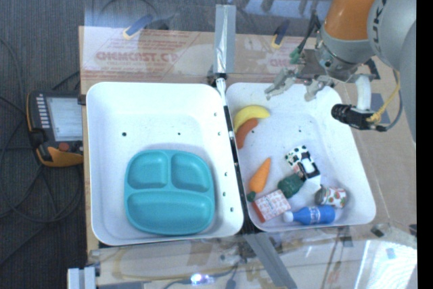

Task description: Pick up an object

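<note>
Two-finger gripper (295, 83) hovers over right bin's far edge, fingers spread wide, empty. Drop straight onto the curved yellow plastic banana (252, 114), then close.

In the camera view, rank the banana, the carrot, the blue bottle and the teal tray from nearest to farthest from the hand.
From the hand, above the right bin's far edge:
1. Banana, far left of the right bin.
2. Carrot, middle of that bin.
3. Blue bottle, near edge of that bin.
4. Teal tray, in the left bin.

The arm (379, 3) (grey, orange-banded) seems cropped by the right edge.
</note>
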`<state>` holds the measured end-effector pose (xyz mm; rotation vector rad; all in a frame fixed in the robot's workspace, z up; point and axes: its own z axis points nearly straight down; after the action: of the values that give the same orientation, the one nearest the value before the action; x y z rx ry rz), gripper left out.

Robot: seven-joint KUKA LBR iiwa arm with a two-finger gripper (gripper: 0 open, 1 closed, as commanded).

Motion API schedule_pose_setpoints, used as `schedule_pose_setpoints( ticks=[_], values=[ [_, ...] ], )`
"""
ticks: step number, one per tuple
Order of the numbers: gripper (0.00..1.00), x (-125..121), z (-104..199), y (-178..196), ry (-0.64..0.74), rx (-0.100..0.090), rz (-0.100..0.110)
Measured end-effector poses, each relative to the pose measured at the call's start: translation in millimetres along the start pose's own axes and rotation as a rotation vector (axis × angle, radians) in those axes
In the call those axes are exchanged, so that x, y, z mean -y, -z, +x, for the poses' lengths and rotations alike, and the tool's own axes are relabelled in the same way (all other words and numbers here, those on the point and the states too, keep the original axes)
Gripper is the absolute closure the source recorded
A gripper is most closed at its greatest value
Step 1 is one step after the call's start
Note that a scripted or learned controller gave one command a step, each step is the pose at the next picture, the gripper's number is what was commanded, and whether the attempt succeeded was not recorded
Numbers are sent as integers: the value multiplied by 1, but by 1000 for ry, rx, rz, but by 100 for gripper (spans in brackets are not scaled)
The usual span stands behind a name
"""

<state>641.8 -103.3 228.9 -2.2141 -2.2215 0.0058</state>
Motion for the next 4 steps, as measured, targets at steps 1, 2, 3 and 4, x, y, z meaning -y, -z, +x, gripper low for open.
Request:
schedule_pose_setpoints(
  ticks=[1,2,3,4],
  values=[
    [0,40,-26,-137,42,0,-6],
    [0,119,-81,-140,79,9,-19],
    [0,150,-76,-140,126,13,-27],
    [100,147,-76,-133,125,12,-30]
  ],
)
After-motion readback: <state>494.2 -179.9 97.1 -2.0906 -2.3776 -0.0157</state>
